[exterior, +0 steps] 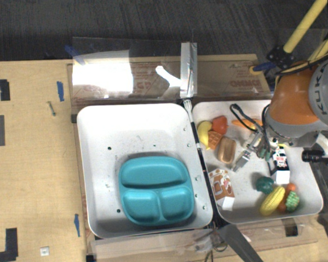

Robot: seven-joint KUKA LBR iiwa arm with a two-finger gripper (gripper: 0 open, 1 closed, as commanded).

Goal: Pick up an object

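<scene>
Two white bins [94,159] (one teal tray [156,189])

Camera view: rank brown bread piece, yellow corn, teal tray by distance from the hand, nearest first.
Measured from the hand in the right bin:
1. Brown bread piece, just to its left in the same bin.
2. Yellow corn, lower right, near that bin's front edge.
3. Teal tray, across the divider in the left bin.

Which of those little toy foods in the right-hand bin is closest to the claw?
The tan bread-like piece, just left of the claw. The yellow lemon-like piece and red piece lie further up-left, and the yellow corn sits near the bin's front edge.
</scene>
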